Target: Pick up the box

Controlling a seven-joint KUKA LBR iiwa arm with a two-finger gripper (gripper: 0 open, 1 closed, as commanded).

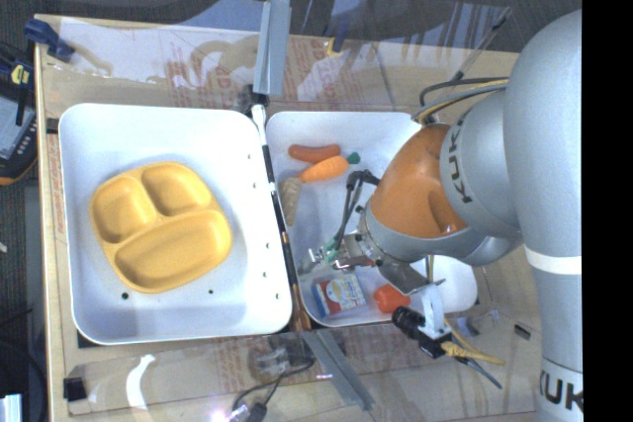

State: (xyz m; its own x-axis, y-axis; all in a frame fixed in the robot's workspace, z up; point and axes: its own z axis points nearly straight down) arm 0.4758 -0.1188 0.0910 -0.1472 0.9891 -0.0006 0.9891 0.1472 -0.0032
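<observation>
We saw the gripper (331, 257) low inside the right bin (396, 126), hanging from the grey arm (534, 143) with its orange band (420, 188); whether it was released or clenched on anything we could not tell from this angle. Just below the gripper, toward the near wall of the same bin, lay the box (339, 295), small, with a red and blue printed face, and we could not tell whether the two touched. Just right of the box sat a small red object (390, 296). Above the gripper lay a carrot (325, 170) and a reddish sausage-like piece (315, 153). Well to the gripper's left, the left bin (99, 128) held a yellow divided plate (161, 224).
</observation>
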